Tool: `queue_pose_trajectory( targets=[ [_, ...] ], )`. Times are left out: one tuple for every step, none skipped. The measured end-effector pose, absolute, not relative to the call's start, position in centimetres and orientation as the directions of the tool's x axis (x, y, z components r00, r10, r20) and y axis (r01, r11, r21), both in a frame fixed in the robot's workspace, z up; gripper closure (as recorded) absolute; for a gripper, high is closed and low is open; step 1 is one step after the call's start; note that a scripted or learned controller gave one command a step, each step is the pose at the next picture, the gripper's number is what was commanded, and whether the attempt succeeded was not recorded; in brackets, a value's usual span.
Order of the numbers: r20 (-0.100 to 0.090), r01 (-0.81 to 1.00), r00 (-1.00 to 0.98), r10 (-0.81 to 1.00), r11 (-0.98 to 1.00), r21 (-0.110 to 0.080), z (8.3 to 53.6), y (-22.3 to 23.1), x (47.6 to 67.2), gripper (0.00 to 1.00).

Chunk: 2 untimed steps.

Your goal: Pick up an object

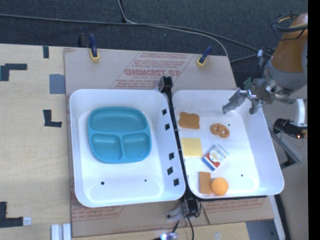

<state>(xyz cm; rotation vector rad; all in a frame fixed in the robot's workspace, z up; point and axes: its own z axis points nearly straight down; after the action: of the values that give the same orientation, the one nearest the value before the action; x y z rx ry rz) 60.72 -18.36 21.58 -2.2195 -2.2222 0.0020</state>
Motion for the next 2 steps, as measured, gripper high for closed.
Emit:
queue_pose_trajectory(
  targets=[
    [0.000,1.000,-0.001,1.000,0.001,-0.005,15.5,-18.7,60.4,0.00],
    [0.000,1.000,-0.001,1.000,0.001,-0.006,10.8,-18.1,59.8,0.00]
  ],
)
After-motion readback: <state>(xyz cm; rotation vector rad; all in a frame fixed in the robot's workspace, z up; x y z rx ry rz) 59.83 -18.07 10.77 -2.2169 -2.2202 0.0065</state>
